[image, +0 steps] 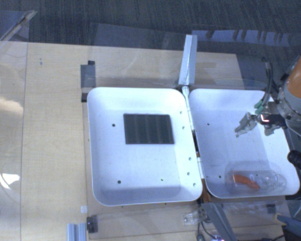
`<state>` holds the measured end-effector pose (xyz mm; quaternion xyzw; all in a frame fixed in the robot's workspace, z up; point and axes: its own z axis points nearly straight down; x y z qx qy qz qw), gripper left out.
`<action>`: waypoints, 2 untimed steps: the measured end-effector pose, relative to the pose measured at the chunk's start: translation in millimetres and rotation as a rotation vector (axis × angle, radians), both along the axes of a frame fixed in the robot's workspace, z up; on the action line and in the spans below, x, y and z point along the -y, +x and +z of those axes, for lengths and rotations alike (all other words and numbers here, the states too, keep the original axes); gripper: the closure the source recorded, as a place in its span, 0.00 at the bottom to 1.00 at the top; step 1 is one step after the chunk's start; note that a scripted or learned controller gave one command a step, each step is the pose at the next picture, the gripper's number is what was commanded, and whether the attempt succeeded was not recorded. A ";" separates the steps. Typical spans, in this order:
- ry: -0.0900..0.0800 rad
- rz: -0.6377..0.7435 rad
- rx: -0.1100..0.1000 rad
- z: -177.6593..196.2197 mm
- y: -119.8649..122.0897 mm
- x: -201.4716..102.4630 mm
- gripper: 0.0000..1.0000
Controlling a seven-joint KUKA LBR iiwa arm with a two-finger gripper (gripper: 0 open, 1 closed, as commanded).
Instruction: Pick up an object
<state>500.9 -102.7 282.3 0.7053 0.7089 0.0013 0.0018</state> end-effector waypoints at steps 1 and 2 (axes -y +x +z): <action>0.001 -0.050 0.001 5.7 -12.5 -39.6 0.00; 0.000 -0.093 -0.001 -58.7 -10.7 46.0 0.00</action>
